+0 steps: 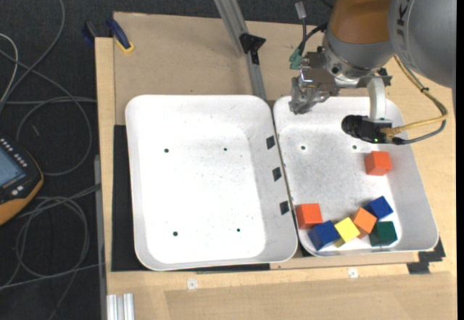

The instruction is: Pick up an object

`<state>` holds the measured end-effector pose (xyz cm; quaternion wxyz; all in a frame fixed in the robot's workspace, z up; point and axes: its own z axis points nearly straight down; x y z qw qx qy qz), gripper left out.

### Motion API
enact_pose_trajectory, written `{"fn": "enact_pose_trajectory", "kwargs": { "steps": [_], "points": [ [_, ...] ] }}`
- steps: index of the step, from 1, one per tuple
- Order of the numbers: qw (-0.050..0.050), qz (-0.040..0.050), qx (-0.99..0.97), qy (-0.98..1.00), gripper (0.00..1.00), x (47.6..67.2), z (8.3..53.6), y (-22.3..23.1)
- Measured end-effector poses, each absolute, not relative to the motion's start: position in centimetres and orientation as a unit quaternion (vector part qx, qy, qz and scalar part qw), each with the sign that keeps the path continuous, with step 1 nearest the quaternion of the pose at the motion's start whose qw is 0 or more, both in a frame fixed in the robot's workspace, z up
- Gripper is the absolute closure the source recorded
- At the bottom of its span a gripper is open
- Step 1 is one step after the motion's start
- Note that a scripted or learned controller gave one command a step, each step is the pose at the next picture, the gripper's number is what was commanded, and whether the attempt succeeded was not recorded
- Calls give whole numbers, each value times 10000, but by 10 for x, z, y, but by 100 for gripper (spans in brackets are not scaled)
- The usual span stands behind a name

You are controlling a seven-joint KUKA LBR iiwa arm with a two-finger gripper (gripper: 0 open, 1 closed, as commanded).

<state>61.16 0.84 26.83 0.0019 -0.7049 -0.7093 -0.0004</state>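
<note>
Several small blocks lie in the right bin (330,173). An orange block (378,162) sits alone near the bin's right side. Along the front wall are a red-orange block (309,214), a blue block (324,234), a yellow block (347,228), an orange block (365,220), a second blue block (378,207) and a green block (383,233), packed close together. My gripper (302,99) hangs over the right bin's far left corner, well away from all the blocks. Nothing shows beneath it.
The left bin (203,181) adjoins the right one, with black clips along the shared wall. A slanted metal rail (235,21) rises behind the bins. A black fitting with a yellow cable (366,128) hangs off the wrist above the right bin. Cables and a handheld unit lie at far left.
</note>
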Motion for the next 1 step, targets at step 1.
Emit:
{"fn": "enact_pose_trajectory", "kwargs": {
  "steps": [1],
  "points": [
    [20,-5,-7044,-7098,100,598,271,64]
  ]
}}
